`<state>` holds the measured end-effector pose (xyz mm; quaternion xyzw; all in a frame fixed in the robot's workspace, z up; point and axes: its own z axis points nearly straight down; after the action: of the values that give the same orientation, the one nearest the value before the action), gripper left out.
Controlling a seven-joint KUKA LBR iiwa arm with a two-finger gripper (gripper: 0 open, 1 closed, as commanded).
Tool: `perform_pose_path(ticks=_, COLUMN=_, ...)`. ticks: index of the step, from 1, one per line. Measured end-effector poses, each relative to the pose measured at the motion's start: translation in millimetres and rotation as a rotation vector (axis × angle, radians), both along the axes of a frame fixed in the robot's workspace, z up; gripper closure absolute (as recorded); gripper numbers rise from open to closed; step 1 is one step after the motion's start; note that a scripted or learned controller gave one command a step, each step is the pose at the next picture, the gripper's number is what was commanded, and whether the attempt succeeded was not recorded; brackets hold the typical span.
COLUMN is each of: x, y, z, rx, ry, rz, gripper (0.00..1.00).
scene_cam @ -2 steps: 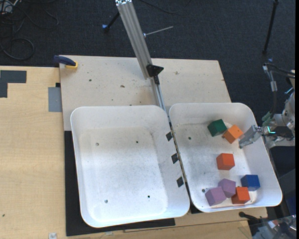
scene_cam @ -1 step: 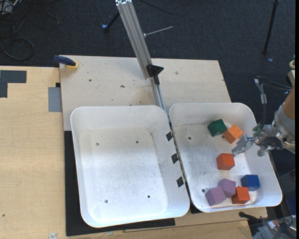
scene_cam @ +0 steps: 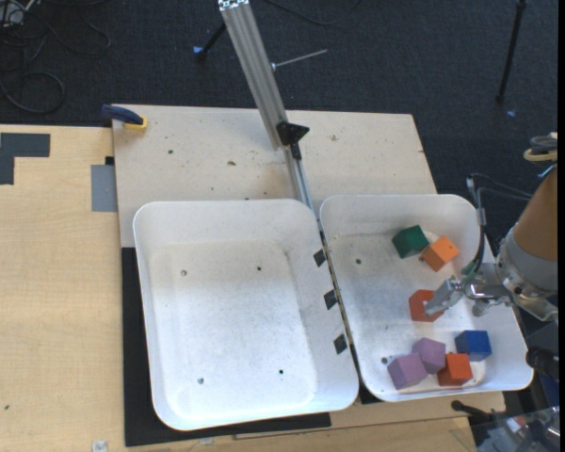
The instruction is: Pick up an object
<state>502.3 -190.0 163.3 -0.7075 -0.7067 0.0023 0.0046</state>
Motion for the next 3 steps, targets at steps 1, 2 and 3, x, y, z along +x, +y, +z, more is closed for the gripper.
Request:
perform_pose_path(ticks=1, x=-7.6, y=9.3, z=-57.7, rx=0.001, ry=0.000, rz=0.001, gripper=0.00)
perform_pose_path(ticks=2, x=-6.4, y=6.5, z=-44.6, rx=-0.002, ry=-0.006, rz=-0.007, gripper=1.00)
perform_pose_path(ticks=3, x=-0.9, y=12.8, z=14.5, rx=-0.004, ry=-0.013, rz=0.003, gripper=1.00)
